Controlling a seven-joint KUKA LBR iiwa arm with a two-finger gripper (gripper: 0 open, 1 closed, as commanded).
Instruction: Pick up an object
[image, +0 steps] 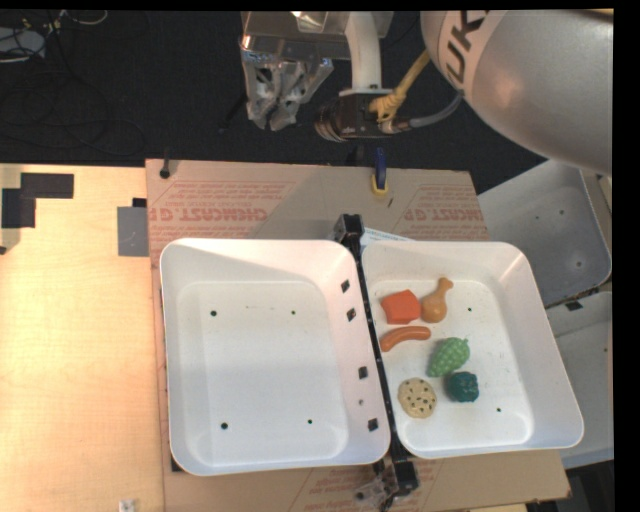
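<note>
Bins: two white bins, a left bin (190, 300) and a right bin (520, 330).
Orange blocks: one orange block (401, 305).
Drumsticks: one toy drumstick (436, 299).
Sausages: one sausage (405, 338).
Green bunches: one green grape bunch (449, 355).
Dark green pieces: one dark green piece (462, 386).
Cookies: one cookie (417, 397).

Pale wooden bench (70, 330), brown cardboard sheet (300, 200), dark floor (120, 90) with cables behind

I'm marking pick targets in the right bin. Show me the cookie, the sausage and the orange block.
cookie (417, 398), camera view, middle of its speckled top face.
sausage (405, 338), camera view, middle of its length.
orange block (401, 306), camera view, centre of its top face.
</note>
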